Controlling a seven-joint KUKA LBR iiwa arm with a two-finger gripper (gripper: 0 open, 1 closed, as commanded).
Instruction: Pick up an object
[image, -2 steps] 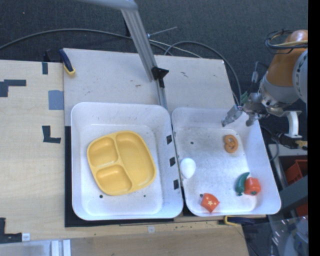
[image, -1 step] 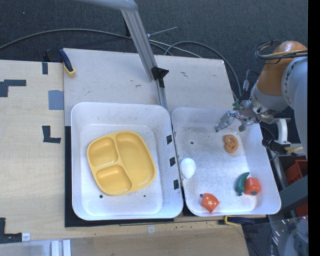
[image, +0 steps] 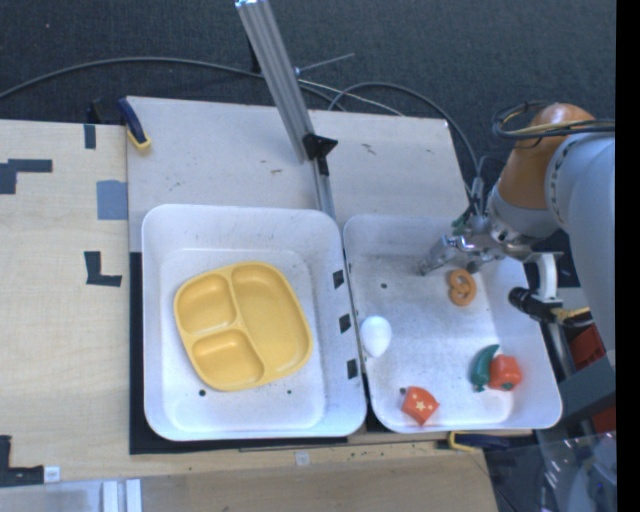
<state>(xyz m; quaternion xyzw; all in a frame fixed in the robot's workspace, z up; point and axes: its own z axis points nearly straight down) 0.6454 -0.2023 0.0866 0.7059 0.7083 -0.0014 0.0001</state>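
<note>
Brown pretzel-shaped toy (image: 461, 288) near right bin's (image: 400, 240) back edge, claw (image: 447, 254) just above it, finger state unclear, nothing visibly held

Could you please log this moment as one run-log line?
gripper: above right bin, beside pretzel | grasp: none seen | yellow tray: left bin

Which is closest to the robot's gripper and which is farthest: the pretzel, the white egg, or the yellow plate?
Measured from the gripper in the camera view:
1. Pretzel, just below it in the right bin.
2. White egg, by that bin's left wall.
3. Yellow plate, over in the left bin.
</note>
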